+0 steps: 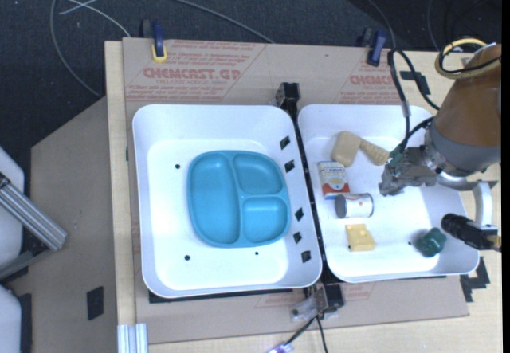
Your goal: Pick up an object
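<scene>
Objects for picking lie scattered in the right bin: a tan block and a pale wedge at the far side, a small red-and-white carton near the bin's left wall, a white can with a dark end just nearer than it, a yellow piece nearer still, and a dark green item toward the near right corner. The pincer hangs over the bin's middle, right of the carton and can; whether it is spread or closed cannot be told. The left bin holds a blue divided plate. The worktop board reads "CHEMCAST GP" in red. The carton's print is too small to read.
</scene>
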`<state>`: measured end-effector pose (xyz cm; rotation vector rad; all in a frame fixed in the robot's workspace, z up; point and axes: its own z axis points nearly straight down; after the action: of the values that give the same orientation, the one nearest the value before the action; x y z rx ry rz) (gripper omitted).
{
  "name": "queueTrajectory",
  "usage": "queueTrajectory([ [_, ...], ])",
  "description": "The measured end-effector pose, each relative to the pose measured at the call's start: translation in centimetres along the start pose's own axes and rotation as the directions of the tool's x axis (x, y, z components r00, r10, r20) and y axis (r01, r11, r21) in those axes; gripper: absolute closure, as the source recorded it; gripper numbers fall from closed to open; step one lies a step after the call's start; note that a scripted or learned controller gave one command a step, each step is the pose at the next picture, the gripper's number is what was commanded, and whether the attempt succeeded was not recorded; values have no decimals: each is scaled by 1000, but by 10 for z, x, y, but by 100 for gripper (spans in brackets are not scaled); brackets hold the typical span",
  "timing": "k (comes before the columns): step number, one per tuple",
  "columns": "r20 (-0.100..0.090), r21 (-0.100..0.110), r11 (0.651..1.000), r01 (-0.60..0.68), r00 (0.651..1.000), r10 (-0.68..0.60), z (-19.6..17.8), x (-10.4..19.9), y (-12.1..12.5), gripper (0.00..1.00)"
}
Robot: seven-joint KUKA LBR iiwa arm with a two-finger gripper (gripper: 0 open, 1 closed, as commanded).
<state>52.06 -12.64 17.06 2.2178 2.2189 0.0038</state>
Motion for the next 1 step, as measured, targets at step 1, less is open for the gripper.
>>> queueTrajectory([
  [1, 0, 0, 1000, 0, 1000, 0, -44, -3, 4, 100],
])
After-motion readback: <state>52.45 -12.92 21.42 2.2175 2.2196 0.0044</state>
